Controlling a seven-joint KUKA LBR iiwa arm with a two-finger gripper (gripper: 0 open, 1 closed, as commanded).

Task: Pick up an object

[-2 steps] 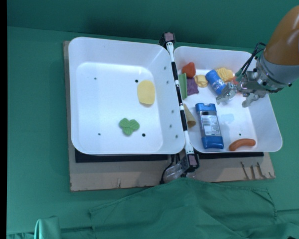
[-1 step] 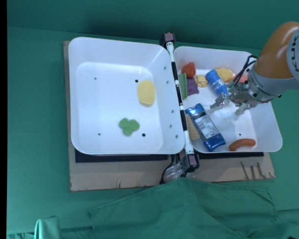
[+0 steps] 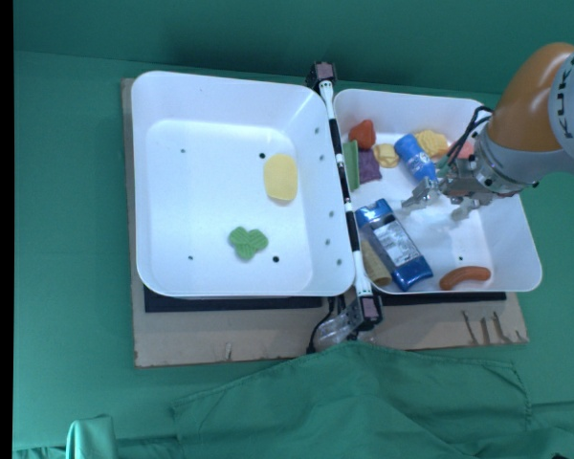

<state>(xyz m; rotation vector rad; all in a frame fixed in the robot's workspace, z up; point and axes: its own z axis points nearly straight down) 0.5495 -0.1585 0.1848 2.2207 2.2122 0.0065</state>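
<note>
The gripper (image 3: 442, 199) hangs over the middle of the right bin (image 3: 502, 228), its fingers spread apart with nothing between them. Just beside it, toward the bin's far edge, lies a small blue bottle (image 3: 416, 158). A blue packet (image 3: 393, 245) lies near the bin's left wall, and a sausage (image 3: 465, 276) rests by its near right corner. The left bin (image 3: 163, 103) holds a yellow piece (image 3: 280, 177) and a green leaf-shaped toy (image 3: 248, 243).
</note>
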